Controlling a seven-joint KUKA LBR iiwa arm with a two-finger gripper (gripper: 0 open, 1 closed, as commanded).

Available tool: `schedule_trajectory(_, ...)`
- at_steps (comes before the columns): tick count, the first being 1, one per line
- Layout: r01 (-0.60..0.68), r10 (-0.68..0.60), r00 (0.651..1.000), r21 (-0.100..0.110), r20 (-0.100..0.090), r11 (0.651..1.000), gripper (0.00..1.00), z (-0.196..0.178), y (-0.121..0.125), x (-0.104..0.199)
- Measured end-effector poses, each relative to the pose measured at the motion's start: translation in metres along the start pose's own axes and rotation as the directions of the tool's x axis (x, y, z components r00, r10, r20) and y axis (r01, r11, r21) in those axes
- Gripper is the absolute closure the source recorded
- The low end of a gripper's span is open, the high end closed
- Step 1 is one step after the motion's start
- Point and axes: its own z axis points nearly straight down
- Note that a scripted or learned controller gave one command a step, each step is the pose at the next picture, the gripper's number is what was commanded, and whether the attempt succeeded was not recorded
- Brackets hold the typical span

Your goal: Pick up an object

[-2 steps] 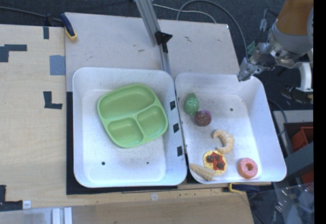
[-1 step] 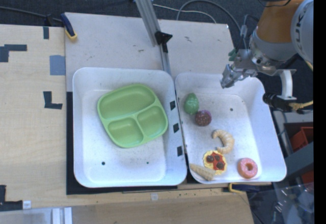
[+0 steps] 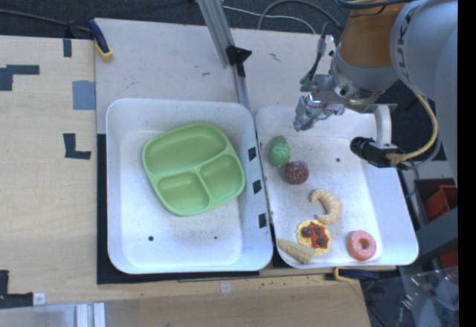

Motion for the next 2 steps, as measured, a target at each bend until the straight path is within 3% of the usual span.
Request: schedule_trajectory(2,0.000,0.000,1.000,0.001,0.000,1.000,1.00,0.021,-0.030,0.112)
